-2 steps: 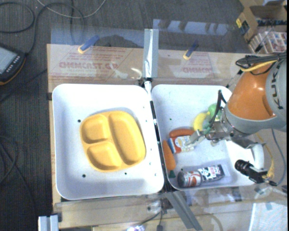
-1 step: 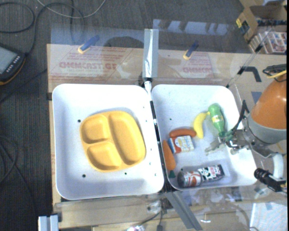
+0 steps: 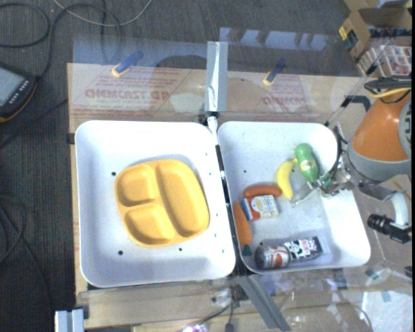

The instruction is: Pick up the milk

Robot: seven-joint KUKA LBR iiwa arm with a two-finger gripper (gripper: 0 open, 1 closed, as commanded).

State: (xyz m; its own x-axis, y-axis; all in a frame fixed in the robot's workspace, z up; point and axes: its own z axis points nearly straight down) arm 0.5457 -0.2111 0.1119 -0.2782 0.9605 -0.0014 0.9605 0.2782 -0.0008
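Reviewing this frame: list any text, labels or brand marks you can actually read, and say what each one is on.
"CHEMCAST GP", faint and repeated: on the clear panel behind the bins.
Milk bottle: black and white label, print too small to read.
Small orange carton: label blurred.
Green bottle: label unreadable.
Boxes at upper right: printing too blurred.
Handheld pendant at left: screen unreadable.

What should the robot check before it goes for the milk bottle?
1. Milk bottle found, lying on its side at the near edge of the right bin: ok.
2. Gripper over the milk: not ok, it sits near the green bottle and banana.
3. Gripper free of load: cannot tell.
4. Room around the milk: not ok, carrot touches its cap end.
5. Yellow tray out of the way: ok.
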